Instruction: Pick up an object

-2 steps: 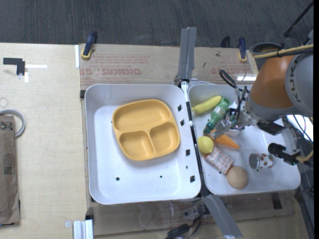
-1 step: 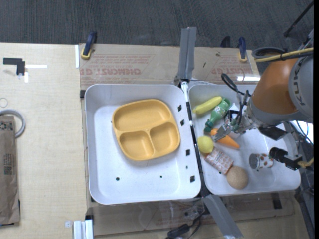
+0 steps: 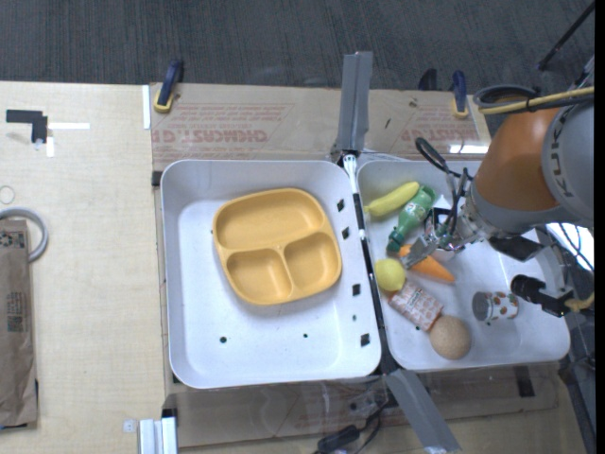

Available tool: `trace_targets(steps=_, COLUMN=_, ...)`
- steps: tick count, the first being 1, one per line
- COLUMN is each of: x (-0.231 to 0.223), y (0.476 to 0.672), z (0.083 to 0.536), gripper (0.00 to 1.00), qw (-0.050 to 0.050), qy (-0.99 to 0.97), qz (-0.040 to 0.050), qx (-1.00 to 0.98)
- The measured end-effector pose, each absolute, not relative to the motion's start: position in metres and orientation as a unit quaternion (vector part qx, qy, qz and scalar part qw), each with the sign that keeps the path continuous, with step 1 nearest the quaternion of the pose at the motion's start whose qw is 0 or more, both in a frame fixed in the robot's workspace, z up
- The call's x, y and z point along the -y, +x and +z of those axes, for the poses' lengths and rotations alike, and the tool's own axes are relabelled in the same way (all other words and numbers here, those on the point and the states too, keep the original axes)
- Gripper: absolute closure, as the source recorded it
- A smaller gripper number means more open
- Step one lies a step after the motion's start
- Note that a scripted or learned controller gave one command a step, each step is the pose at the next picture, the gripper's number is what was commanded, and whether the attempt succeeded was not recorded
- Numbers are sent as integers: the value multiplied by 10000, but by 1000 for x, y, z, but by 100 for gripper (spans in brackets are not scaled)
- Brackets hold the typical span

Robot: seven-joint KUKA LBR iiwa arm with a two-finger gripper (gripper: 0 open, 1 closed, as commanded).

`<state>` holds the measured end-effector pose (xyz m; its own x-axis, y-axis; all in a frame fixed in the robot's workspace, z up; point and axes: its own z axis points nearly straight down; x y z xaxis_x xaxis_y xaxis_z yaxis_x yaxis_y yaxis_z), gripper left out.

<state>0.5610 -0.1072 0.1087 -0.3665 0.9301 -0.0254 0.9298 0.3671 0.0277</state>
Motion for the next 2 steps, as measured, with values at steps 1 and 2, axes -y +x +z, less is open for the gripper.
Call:
trace_targets(steps=1, x=108, y=564, z=120, gripper=100, qw=224, qy=5630, qz=57, qx=-8261)
trace_targets(steps=2, x=5, y=568, z=191, gripper=100, qw=2, qy=5634, qz=-4, qx=-8262)
